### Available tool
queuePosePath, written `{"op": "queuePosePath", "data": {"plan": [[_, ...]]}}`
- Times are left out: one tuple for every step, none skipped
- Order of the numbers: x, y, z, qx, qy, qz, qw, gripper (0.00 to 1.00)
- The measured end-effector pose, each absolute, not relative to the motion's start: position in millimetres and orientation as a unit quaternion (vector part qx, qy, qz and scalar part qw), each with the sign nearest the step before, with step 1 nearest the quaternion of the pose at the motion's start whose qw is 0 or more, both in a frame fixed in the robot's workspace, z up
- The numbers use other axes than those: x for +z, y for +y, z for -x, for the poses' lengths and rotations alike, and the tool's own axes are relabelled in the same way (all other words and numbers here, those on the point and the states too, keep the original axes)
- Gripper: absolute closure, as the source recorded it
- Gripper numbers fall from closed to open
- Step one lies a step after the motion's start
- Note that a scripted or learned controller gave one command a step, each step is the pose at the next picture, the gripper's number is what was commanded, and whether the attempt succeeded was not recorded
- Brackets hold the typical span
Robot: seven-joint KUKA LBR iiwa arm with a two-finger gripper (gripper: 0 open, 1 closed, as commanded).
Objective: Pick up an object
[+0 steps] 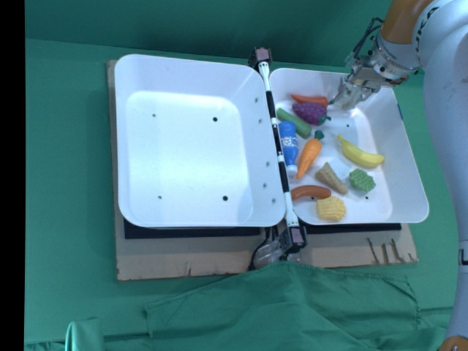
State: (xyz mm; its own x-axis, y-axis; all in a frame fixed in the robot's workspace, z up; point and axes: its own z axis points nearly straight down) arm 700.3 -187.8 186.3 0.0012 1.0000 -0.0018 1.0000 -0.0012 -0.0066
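The right bin [406, 196] holds several toy foods: a red chilli [308, 99], purple grapes [310, 112], a green cucumber [292, 123], a blue bottle [288, 143], an orange carrot [309, 156], a yellow banana [359, 153], a waffle cone [330, 178], a green broccoli piece [361, 180], a sausage [310, 192] and a yellow corn piece [330, 208]. My gripper [348, 96] hangs over the bin's far side, just right of the grapes and chilli. Nothing shows between its fingers.
The left bin [146, 72] sits beside the right one, with a black and white divider bar [278, 145] between them. Both rest on cardboard [190, 258] over green cloth. A crumpled cloth fold [292, 306] lies in front.
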Motion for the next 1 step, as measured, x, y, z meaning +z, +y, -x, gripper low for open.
{"op": "queuePosePath", "data": {"plan": [[256.3,-187.8,-673.9,-0.0027,-0.706,0.709,-0.006,1.00]]}}
